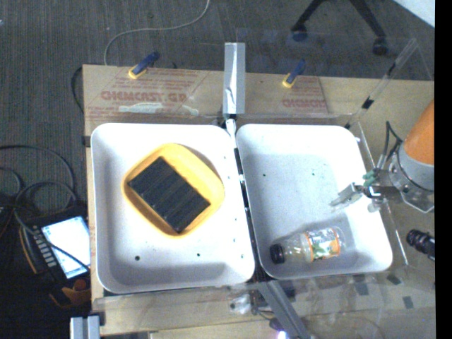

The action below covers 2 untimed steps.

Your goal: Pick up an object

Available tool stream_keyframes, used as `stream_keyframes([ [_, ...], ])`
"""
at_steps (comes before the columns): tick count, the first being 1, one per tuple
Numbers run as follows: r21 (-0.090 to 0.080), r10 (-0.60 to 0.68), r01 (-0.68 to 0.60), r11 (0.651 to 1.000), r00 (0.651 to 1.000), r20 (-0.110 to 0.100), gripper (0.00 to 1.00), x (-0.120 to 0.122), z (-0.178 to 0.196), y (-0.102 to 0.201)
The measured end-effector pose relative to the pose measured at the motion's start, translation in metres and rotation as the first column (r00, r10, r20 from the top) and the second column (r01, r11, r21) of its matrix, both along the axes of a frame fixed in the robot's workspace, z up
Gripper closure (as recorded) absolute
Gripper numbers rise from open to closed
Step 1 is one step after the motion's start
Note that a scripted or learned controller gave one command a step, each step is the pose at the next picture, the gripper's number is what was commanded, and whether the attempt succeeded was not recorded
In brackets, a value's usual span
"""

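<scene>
A small clear plastic bottle (308, 246) with a dark cap and an orange label lies on its side near the front edge of the right bin (296, 154). In the left bin (113, 260) sits a yellow dish (205, 168) with a black ribbed square pad (169, 193) resting in it. My gripper (351, 193) hangs over the right bin's right side, above and to the right of the bottle and apart from it. The arm's orange band (432, 141) shows at the right edge.
A metal post (234, 76) stands behind the seam between the bins. Two blue-and-yellow clamps (143, 65) (294, 73) hold the cardboard backing. A clear panel edge runs along the right bin's side. A tablet and cables lie on the floor at left.
</scene>
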<state>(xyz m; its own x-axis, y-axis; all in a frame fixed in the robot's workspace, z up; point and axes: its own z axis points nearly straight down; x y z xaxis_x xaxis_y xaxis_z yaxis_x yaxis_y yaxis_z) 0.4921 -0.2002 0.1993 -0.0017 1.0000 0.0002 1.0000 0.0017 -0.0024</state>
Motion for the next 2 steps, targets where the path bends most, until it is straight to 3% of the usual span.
stream_keyframes([
  [1,-0.004,0.198,-0.198,0.980,0.980,0.009,0.00,-0.006,-0.105,0.017],
  [2,-0.003,-0.092,0.092,0.996,0.996,0.001,0.00,0.050,-0.035,-0.023],
])
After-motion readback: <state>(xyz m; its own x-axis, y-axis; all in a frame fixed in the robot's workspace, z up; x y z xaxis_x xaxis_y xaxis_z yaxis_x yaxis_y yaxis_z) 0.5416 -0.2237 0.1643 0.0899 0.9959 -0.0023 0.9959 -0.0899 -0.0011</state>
